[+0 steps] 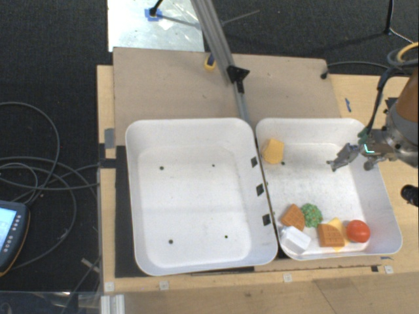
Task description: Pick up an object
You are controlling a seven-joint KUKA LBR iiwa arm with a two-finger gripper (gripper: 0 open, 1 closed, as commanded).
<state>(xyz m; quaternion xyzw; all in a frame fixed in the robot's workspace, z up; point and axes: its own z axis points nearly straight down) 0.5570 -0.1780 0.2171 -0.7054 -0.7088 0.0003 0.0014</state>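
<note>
Yellow block [273, 152], slightly tilted, top-left of right bin [383, 205]

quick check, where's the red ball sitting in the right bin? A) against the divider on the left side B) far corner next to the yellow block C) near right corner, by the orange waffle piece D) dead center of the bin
C: the red ball lies in the near right corner of the right bin, just right of the orange waffle piece.
</note>
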